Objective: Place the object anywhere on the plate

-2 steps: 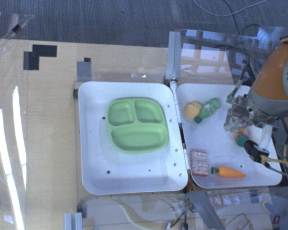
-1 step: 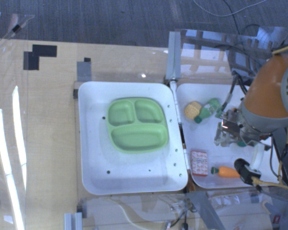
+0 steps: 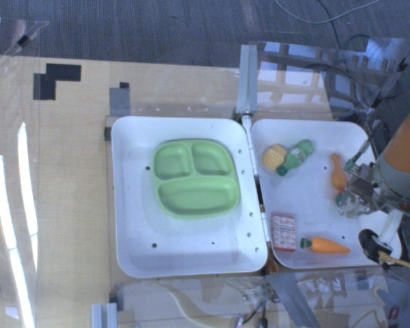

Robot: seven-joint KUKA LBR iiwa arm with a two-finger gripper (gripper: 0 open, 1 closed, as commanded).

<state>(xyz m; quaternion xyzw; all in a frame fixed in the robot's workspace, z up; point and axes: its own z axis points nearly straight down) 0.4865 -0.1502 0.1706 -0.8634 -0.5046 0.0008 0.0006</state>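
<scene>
The grey metal end effector (image 3: 353, 195) is seen low at the right bin's (image 3: 314, 210) right side; its state cannot be told. A green divided plastic plate (image 3: 195, 178) is seated in the left bin (image 3: 133, 203). An orange toy carrot (image 3: 326, 246) lies nearby.

A robotics lab is suggested. A pale wooden tabletop (image 3: 61, 203) is fitted with two shallow white bins (image 3: 126, 203) fixed side by side, with clear acrylic guard panels (image 3: 307, 70) mounted behind them. Black tape markers (image 3: 55, 79) are stuck to the wood, loose cables (image 3: 328, 12) are trailed over grey carpet (image 3: 123, 19), and toy food is laid out.
</scene>
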